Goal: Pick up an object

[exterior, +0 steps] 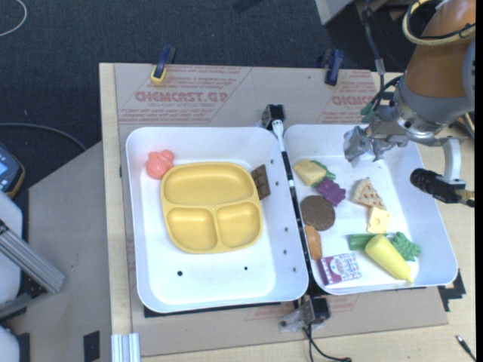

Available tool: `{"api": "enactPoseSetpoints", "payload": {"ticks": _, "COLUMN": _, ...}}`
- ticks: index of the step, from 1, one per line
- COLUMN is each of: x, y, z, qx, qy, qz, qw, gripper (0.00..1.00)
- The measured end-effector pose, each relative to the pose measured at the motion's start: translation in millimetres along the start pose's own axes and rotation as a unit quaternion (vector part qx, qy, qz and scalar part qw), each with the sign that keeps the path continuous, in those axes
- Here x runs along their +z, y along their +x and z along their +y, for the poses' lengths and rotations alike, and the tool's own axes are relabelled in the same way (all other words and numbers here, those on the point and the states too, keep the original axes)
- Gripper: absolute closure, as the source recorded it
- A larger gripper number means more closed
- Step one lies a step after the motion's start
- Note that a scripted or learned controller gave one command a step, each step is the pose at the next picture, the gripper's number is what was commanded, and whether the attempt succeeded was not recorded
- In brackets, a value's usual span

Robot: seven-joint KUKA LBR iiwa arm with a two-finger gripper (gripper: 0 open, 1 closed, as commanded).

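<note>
While dark grey carpet [113, 21] is filling the room around it, the surface [226, 89], a tan board printed with red lettering, is lying flat and carrying both bins, with a blue and yellow clamp [161, 65] and a blue clamp [331, 66] gripping its far edge. A thin white cable loop [11, 12] is resting on the carpet well beyond the left bin, and a metal rail [30, 259] is slanting past that bin's left side.

The grey arm [441, 59] with its orange band is reaching in over the far right corner of the right bin [434, 236]. The left bin [143, 225] is sitting just beside the right bin, the two touching along a black hinge strip, and is holding a yellow divided plate [211, 206], a pink toy [159, 163] at the plate's far left corner and a brown block [261, 181] touching the plate's right rim.

The pincer [364, 145] is hovering above the far end of the right bin, its metal fingers pointing down with nothing visibly between them; whether they are spread or pressed together cannot be told.

The objects for picking are lying scattered in the right bin: a yellow corn cob [389, 255] with green leaves at the near right, a pink packet [341, 267] at the near edge, a brown cookie [318, 212] in the middle, a cracker wedge [367, 194], a cheese piece [378, 220], a purple piece [330, 191], and a pale yellow piece [309, 172] nearest the hinge.
</note>
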State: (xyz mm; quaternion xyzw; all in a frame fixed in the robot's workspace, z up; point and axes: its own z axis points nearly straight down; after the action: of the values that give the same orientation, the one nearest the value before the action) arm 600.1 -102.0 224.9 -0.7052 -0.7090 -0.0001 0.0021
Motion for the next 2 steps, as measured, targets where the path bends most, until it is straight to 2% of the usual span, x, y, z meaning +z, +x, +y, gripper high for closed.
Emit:
{"api": "enactPoseSetpoints", "payload": {"ticks": 1, "x": -4.7, "y": 38.9, "z": -36.5, "qx": 0.002, "qy": 0.001, "qz": 0.0, "qw": 1.0, "gripper": 1.0}}
{"api": "enactPoseSetpoints", "payload": {"ticks": 2, "x": 8.9, "y": 84.2, "z": -62.0, "qx": 0.001, "qy": 0.001, "qz": 0.0, "qw": 1.0, "gripper": 1.0}}
